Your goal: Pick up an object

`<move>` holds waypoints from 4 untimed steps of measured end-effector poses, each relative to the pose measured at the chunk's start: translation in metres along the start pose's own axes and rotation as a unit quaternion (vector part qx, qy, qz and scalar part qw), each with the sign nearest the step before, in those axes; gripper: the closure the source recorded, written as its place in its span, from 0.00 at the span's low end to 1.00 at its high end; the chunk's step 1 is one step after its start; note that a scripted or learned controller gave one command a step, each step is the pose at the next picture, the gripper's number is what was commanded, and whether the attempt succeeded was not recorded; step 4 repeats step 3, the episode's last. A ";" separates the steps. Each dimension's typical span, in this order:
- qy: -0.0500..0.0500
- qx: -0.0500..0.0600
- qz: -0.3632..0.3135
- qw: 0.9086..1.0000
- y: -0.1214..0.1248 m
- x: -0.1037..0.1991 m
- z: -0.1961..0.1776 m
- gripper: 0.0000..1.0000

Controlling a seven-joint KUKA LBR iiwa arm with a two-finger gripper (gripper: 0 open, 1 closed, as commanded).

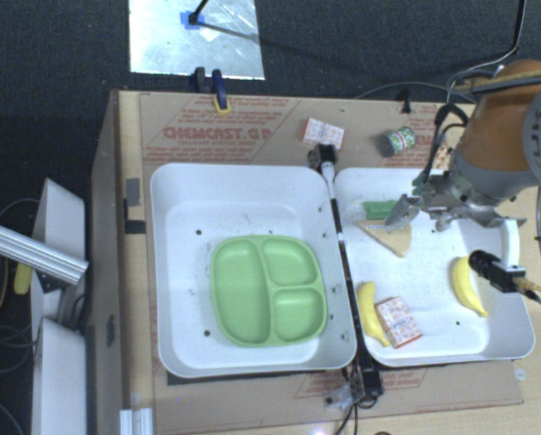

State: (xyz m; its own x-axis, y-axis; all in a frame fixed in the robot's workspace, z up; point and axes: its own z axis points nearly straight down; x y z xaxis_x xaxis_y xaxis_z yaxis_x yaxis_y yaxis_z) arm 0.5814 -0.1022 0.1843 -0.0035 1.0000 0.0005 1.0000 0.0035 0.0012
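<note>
- Left bin (175,198): green divided plate (268,290), lying flat near the middle.
- Right bin (515,333): two bananas — one (370,313) at the left wall, one (468,285) toward the right; small red-and-white box (398,322) touching the left banana; tan wedge (390,236); green block (379,209) just behind it.
- End effector (406,211) over green block and wedge — fingers open or shut, cannot tell.

Right bin's (510,338) middle floor lies open between two bananas (468,285) (369,313), box (398,321) and wedge (390,236)
</note>
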 end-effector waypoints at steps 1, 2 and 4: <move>-0.001 -0.003 0.000 1.000 0.024 0.009 0.091 0.00; -0.002 -0.004 -0.001 1.000 0.069 -0.016 0.097 0.00; -0.002 -0.008 -0.003 1.000 0.073 -0.016 0.081 1.00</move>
